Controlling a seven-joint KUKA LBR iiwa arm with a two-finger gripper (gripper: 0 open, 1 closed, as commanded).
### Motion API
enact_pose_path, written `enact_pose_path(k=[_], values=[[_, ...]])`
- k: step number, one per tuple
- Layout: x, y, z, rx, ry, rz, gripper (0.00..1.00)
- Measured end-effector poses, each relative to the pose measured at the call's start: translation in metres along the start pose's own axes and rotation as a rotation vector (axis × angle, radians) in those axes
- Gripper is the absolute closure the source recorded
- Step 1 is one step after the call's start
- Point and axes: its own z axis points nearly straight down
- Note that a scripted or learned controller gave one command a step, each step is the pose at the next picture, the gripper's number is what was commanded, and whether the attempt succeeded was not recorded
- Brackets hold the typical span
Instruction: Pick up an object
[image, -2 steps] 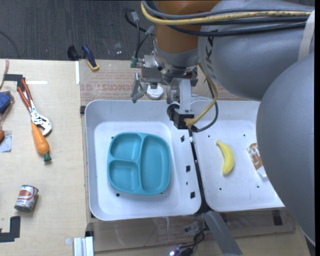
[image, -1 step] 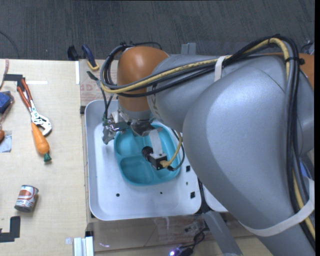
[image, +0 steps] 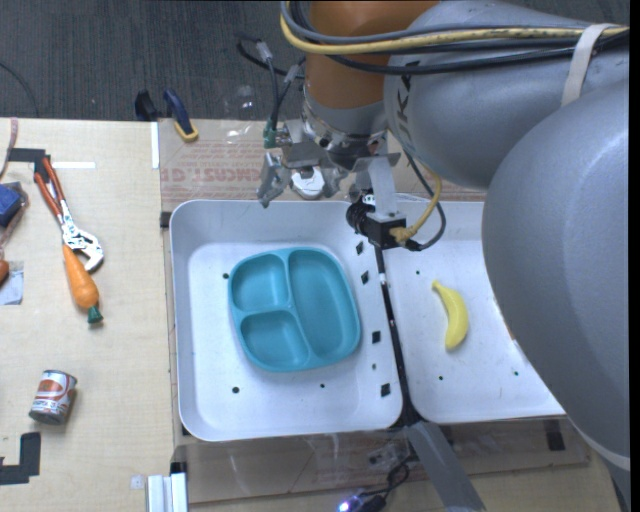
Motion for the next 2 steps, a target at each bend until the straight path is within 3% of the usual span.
enact_pose_path(k=[1,2], values=[[-0.001,0.000,-0.006,0.005,-0.002,0.000,1.00],[0.038,-0.048,-0.050,0.006,0.000,0.114,1.00]])
